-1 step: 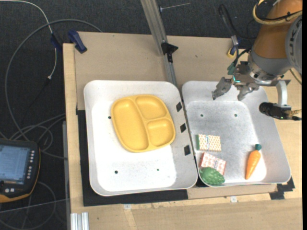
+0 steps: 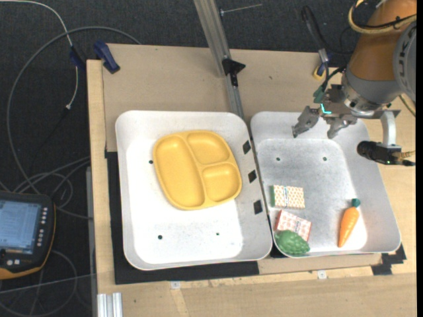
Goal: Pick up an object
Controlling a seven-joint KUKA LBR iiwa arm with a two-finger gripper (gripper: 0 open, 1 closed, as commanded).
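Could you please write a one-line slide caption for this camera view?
Open gripper hovers over right bin's far end; carrot, two packets and green item lie near; yellow tray fills left bin.

I have two bins side by side on the bench [image 2: 198, 65]. In the left bin [image 2: 132, 197] a divided plate [image 2: 196, 168] sits toward its far half. In the right bin [image 2: 370, 177] everything lies along the near side: a small packet [image 2: 289, 195], just in front of it a second packet [image 2: 293, 224], and touching that one's near edge a leafy vegetable [image 2: 292, 243] at the near left corner. A carrot [image 2: 348, 224] lies to their right. The gripper [image 2: 321, 125] hangs over the right bin's far edge.
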